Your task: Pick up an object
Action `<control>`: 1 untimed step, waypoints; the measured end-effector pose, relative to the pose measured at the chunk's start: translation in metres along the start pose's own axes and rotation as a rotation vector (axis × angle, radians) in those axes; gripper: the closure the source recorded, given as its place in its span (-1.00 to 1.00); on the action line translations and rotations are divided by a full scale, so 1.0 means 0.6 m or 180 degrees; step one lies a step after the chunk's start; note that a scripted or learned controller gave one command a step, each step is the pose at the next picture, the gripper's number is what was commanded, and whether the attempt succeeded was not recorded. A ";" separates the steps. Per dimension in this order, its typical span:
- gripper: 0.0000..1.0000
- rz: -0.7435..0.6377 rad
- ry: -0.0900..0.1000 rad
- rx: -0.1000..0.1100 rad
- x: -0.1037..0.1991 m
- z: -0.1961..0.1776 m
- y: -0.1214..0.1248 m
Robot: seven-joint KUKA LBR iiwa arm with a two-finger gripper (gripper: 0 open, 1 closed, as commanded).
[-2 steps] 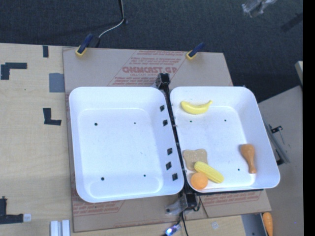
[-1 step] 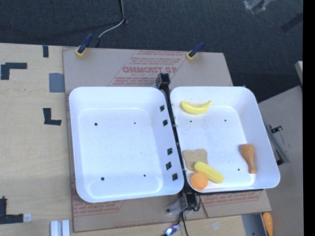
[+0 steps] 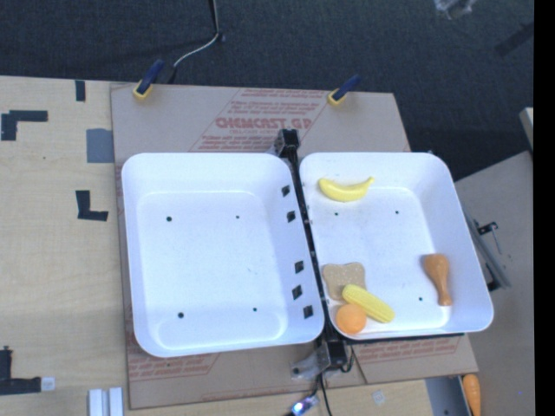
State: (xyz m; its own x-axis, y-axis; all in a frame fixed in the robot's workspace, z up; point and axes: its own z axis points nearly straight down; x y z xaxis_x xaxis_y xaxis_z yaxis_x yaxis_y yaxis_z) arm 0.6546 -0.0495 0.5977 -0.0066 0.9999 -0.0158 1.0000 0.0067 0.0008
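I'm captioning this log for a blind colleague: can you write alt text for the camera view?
Seen from above, two shallow white bins sit side by side on a bench; the right bin holds a banana, a slice of bread, a corn cob, an orange and a chicken drumstick. The left bin lies beside it.

Two white bins, left bin and right bin, sit side by side, touching, on a brown cardboard sheet printed in red. Two yellow-and-blue clamps grip its far edge. Black cable runs over dark carpet.
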 end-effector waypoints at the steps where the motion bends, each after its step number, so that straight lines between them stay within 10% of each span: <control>1: 1.00 -0.0003 -0.0005 -0.0001 0.001 -0.016 0.001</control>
State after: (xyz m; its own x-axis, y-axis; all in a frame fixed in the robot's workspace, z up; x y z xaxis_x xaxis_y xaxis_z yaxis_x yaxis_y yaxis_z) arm 0.6550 -0.0490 0.6074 -0.0074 0.9998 -0.0173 1.0000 0.0075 0.0011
